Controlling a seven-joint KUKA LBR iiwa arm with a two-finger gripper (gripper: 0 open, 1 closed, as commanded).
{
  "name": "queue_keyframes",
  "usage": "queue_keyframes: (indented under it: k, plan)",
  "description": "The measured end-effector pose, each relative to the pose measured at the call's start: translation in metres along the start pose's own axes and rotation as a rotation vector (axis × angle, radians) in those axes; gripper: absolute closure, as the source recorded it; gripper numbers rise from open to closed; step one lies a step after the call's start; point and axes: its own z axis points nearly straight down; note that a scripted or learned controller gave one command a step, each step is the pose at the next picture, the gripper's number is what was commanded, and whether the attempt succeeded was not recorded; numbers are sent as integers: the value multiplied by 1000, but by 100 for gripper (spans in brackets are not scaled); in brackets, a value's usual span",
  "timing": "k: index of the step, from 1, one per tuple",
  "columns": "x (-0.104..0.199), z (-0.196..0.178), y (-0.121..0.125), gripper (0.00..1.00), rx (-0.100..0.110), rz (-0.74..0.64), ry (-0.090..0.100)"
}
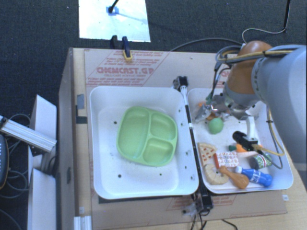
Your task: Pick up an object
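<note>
Blur is softening the gripper (209,113) where it is hanging over the far end of the right bin (284,176), and its metal parts are merging into one pale cluster, so whether the claw is apart or together cannot be told. The grey arm (280,75) is covering the bin's far right corner, and whatever may be lying beneath it is hidden.

The green round toy (216,125) is lying on the bin floor just beside the gripper, on its near side and slightly to the right. Whether the two are touching is hard to make out, and nothing is showing within the claw.

Nearer the camera, several small toys are crowding the same bin: a pizza slice (207,152), a cookie (212,174), a drumstick (233,175) and a blue bottle (257,177). A red-and-white striped piece (226,158) among them is too small to identify.

A light green divided plate (147,135) is resting in the middle of the left bin (103,178), well apart from the gripper.
</note>
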Motion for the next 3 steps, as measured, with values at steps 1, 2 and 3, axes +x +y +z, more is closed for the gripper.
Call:
queue_keyframes:
  k: [1,2,3]
  plan:
    - [-7,0,-19,0,0,4,-1]
    - [-7,-11,-18,100,-2,3,-1]
    - [49,-115,-23,100,-2,1,0]
